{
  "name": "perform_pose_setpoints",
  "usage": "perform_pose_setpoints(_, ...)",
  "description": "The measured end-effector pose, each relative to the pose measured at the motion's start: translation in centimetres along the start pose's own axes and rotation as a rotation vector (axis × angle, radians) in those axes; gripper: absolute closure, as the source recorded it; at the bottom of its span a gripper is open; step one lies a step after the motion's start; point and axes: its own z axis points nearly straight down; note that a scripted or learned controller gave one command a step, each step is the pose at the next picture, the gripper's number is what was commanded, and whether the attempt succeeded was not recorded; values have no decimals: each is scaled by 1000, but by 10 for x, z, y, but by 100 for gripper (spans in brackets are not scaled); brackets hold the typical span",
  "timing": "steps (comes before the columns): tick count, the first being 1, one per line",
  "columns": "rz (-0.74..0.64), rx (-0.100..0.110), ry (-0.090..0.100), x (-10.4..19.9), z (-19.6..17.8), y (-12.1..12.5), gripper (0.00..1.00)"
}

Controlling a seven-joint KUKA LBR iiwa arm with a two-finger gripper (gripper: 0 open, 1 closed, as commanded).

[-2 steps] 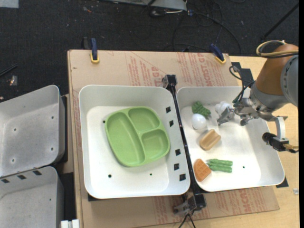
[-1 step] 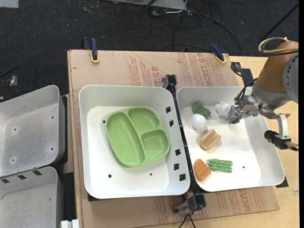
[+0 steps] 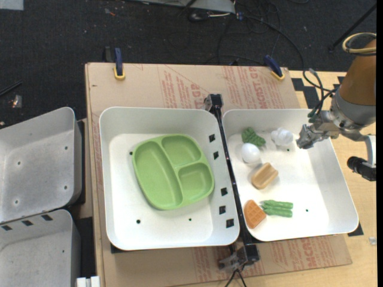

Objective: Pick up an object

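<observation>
While the tool (image 3: 306,137) hovers over the right bin's (image 3: 335,184) far right edge, can't tell its state. Right bin holds 6 items: egg (image 3: 250,153), bread (image 3: 264,176), greens (image 3: 277,208). Green tray (image 3: 172,171) sits in left bin (image 3: 119,178).

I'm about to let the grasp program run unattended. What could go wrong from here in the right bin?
Two risks, both judgements. The gripper sits by the bin wall, so a descent might clip the rim. The white toy, egg and green leaf lie close together, so a closing grasp may nudge neighbours or catch two.
</observation>
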Motion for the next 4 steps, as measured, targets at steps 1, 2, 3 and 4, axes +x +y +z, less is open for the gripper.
perform_pose_setpoints(1,-3,-2,-1,-2,-64,3,100)
perform_pose_setpoints(2,-4,-2,-1,-2,-117,5,100)
perform_pose_setpoints(3,-8,7,4,53,-102,0,100)
perform_pose_setpoints(4,-9,6,4,104,-100,-10,100)
